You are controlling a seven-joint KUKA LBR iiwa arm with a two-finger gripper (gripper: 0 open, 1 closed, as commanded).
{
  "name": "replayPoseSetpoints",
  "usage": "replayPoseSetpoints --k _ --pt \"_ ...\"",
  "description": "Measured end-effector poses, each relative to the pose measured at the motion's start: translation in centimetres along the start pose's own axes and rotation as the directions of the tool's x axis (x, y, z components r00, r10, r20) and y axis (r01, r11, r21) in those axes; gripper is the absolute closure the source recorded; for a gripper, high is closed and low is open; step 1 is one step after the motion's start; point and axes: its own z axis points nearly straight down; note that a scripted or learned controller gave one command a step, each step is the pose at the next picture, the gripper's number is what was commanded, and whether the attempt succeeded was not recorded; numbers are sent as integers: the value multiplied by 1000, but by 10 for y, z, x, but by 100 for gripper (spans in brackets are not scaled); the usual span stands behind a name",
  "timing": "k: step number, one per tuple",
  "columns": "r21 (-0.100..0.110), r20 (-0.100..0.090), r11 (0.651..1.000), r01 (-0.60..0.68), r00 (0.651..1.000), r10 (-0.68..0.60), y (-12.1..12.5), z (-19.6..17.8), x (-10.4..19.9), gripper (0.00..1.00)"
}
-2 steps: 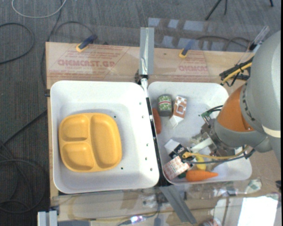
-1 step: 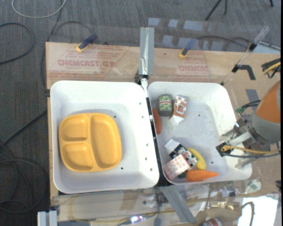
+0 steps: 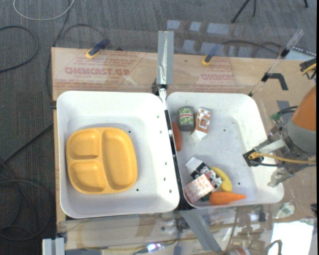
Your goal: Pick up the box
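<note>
Claw at right bin's right edge, hard to make out, open or closed can't tell (too blurry). Box in right bin, far side, beside green thing. Yellow plate in left bin.

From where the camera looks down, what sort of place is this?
Probably a robotics lab bench: a left white bin holding a yellow divided plate, a right white bin with toy food like a carrot, and a robot arm reaching in.

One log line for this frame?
pincer: at right bin edge | box: untouched, beside carrot | plate: left bin
</note>
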Motion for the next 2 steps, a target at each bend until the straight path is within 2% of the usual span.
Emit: replayPoseSetpoints --k 1,2 --pt "14 -22 1000 12 1000 -12 6 77 8 0" --pt "7 -16 1000 15 1000 -15 8 71 7 100"
